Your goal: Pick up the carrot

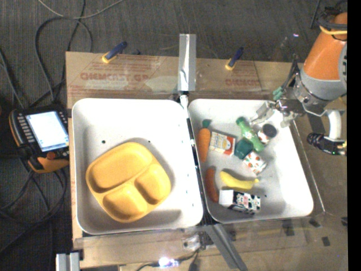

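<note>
Carrot [203, 144], a stubby orange one with a green top, lies along the left wall of the right-hand shallow white bin [302, 185], right of centre in the frame. Going from the left: a black handheld tablet with a lit screen [44, 130] sits at the left edge, then the left white bin [79, 168] holds a yellow three-compartment plastic tray [128, 180]. Past the carrot come a small white and red carton [221, 143], a brown sausage-shaped piece [211, 184] below, a yellow banana [237, 179], and a green bottle [248, 132]. At the upper right the pincer [269, 113] hangs over the right bin's top corner, well apart from the carrot; whether its fingers are apart or together I cannot tell.
</note>
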Controlling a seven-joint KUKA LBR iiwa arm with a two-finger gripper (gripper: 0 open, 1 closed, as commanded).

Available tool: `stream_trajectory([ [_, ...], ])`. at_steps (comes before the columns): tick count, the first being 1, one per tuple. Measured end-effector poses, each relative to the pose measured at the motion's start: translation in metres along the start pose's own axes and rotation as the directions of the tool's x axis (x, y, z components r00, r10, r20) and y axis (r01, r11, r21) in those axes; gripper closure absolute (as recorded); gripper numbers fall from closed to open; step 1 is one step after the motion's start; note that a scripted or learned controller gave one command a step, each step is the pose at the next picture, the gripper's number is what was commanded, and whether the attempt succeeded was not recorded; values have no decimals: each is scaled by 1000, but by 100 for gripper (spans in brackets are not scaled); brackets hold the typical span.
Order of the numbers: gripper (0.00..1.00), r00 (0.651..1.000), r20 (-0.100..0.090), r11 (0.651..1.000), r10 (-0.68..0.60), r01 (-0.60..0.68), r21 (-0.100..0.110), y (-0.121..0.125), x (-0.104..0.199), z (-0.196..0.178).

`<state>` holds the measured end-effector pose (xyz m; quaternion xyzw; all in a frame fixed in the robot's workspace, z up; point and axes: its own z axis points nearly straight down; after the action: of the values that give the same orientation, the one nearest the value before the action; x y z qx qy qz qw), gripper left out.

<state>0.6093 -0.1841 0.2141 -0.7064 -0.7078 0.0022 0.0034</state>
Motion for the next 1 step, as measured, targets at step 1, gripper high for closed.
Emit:
stream_trajectory([
  [1,0,978,1,978,-207,207,-2,41,18,92],
])
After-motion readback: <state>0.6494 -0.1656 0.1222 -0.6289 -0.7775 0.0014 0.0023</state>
